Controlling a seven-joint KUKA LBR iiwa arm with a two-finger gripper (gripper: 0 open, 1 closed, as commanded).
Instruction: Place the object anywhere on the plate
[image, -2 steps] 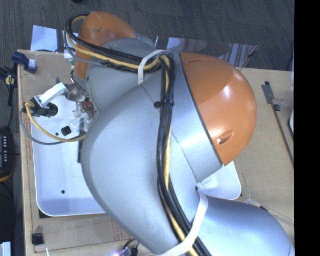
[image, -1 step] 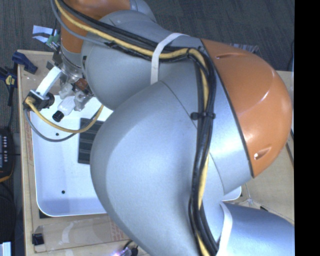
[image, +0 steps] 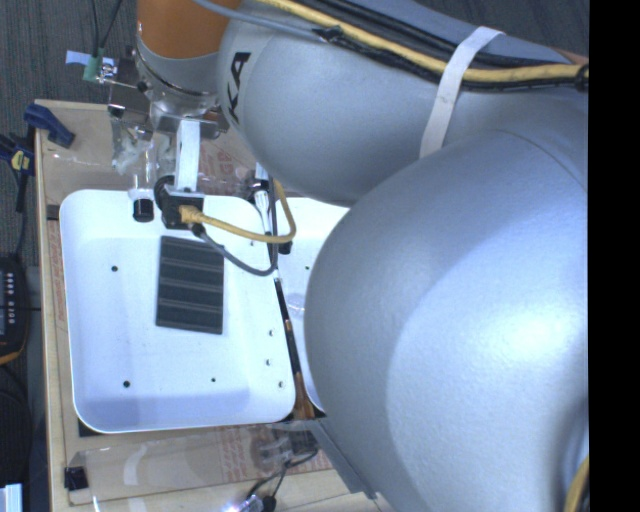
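One dark ribbed slab (image: 190, 285) is seen lying flat in the left bin (image: 100, 340) of two, its long axis running from far rim to near rim. "KA" can be read on the single arm (image: 450, 300), which hides most of the right bin (image: 322, 222). The gripper (image: 150, 150) is seen near the far rim, apart from the slab; whether it is open or closed cannot be told.

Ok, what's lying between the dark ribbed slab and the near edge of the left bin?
In the camera view, the stretch from the slab to the near edge of the bin is bare white floor, apart from two small dark dots.
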